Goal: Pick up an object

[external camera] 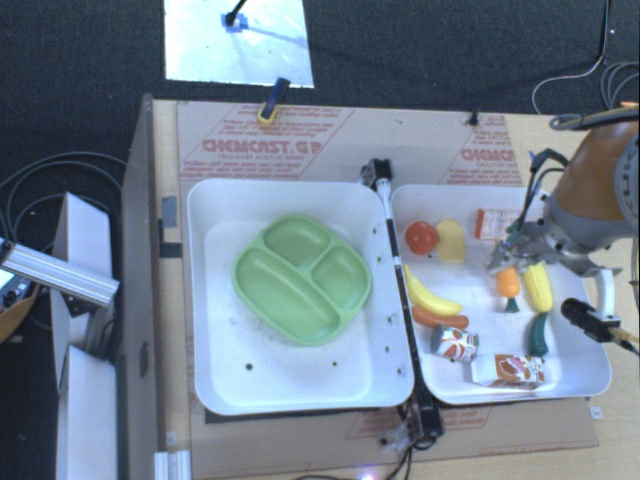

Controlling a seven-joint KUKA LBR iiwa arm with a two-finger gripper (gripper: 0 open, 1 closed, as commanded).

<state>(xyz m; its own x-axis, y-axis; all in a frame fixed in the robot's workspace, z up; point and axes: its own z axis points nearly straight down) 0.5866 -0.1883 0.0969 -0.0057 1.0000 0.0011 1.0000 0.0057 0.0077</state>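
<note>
The gripper [512, 258] reaches into the right bin [590, 373] from the right, its dark fingers pointing down and to the left above the bin's upper middle. From this angle I cannot tell how far apart the fingers stand, and nothing can be seen between them. Just below the gripper lies a small toy carrot [509, 284], orange with a green end, and beside it on the right a yellow corn cob [538, 286], lying nearly upright in the view; the gripper seems to hang just over the tops of these two, though contact is unclear. Lower right of the corn is a dark green cucumber [538, 334].

To the left of the gripper, against the bin's far wall, sits a small orange-and-white carton [494, 224]. Further left are a pale yellow piece, perhaps a lemon [451, 240], and touching it a red tomato [421, 236]. Below these a banana [430, 293] curves along the bin's left wall, with a reddish sausage [440, 318] just beneath it. Near the front wall stand a small red-and-white can [456, 344] and a flat white-and-red packet [512, 370].

The left bin [225, 378] holds a light green divided plate [302, 279], lying flat at its middle. Both bins rest on a brown cardboard sheet [300, 143] covering the worktop.
</note>
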